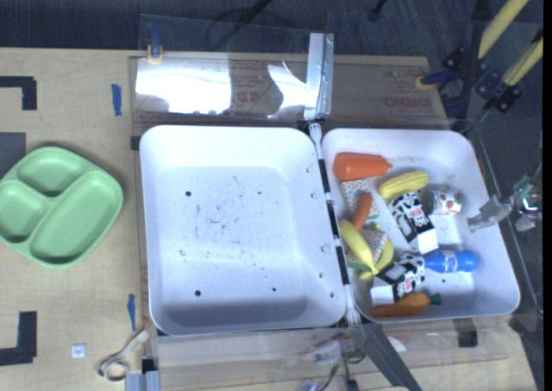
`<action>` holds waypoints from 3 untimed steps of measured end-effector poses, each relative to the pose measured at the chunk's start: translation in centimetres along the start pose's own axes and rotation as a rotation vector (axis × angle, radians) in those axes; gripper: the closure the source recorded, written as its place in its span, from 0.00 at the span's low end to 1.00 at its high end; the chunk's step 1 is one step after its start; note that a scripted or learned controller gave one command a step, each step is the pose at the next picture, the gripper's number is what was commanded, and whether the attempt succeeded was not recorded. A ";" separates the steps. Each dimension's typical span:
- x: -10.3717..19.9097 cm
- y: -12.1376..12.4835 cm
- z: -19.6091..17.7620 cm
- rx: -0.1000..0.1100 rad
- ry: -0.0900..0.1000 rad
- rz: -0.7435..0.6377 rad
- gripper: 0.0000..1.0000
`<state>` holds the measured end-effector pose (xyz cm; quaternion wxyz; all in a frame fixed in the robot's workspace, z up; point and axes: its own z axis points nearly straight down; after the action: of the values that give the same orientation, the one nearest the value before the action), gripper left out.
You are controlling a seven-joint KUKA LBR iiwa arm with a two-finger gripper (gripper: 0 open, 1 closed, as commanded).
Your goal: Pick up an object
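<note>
The right bin (pixel 483 165) holds a pile of toys. Among them are an orange wedge (pixel 360 165), a yellow corn cob (pixel 404 183), a banana (pixel 356 247), two black-and-white cow-patterned pieces (pixel 412 215) (pixel 403 274), a blue bottle (pixel 450 261), a small white cup (pixel 446 204) and a carrot (pixel 401 305) at the front wall. A grey metal part that looks like my gripper (pixel 509 206) reaches in at the right edge, over the bin's right rim and just right of the white cup. It holds nothing that I can see.
The left bin (pixel 228 225) stands against the right one, with a ridge (pixel 328 208) between them. A green divided plate (pixel 56 205) lies on the bench at far left. A clear plastic panel (pixel 233 87) stands behind the bins. Stand legs (pixel 509 9) rise at the back right.
</note>
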<state>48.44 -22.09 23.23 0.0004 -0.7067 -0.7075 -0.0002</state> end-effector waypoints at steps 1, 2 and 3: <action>5.1 -0.5 8.1 0.000 0.000 -0.202 0.00; 11.5 5.9 7.0 -0.004 -0.002 -0.331 0.00; 8.7 7.7 13.1 -0.005 -0.002 -0.420 0.00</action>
<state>56.12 -13.37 10.13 -0.0022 -0.5439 -0.8392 -0.0012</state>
